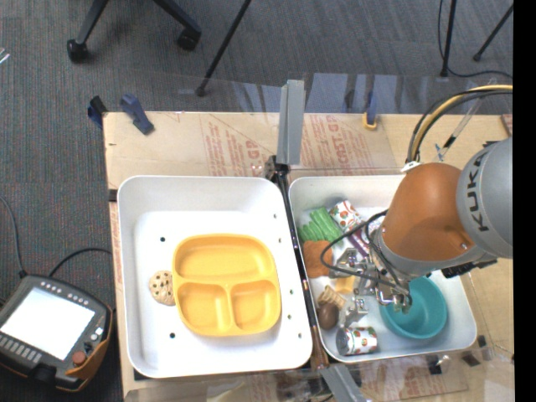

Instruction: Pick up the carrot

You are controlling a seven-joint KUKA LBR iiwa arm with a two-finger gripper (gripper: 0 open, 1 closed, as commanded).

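The carrot [313,259], an orange body with a green leafy top toward the back, lies near the left wall of the right bin [465,329]. My gripper [368,290] hangs low over the middle of that bin, just right of the carrot and a little nearer the front. The orange wrist band [423,216] covers the things behind it. Nothing is visibly held.
Around the gripper in the right bin are a teal bowl [423,315], a printed can [358,340] at the front, another can [344,214] at the back and a brown item [327,315]. The left bin [142,216] holds a yellow divided plate [226,295] and a cookie [162,287].
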